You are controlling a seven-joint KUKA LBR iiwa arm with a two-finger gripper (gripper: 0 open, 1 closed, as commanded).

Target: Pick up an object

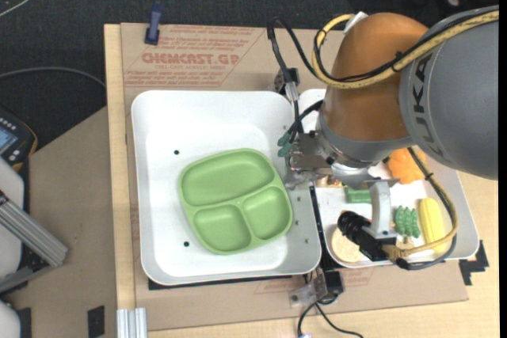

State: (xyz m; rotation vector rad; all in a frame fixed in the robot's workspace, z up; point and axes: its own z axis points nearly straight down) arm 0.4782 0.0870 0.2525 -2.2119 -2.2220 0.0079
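Observation:
A green divided plate [234, 199] lies flat in the left white bin [158, 131], a little right of its middle. My gripper [295, 161] hangs over the wall between the two bins, just above the plate's upper right corner. The orange wrist band and the grey arm hide most of the right bin [467, 237]. In the right bin's visible part lie an orange piece [404, 165], a yellow corn cob [430, 219], a small green piece [405, 220] and a pale round thing [342, 249].
The bins rest on a cardboard sheet [198, 51] with red print. A blue clip [153, 24] sits at its far left corner. Cables run along the divider at the back and by the front edge.

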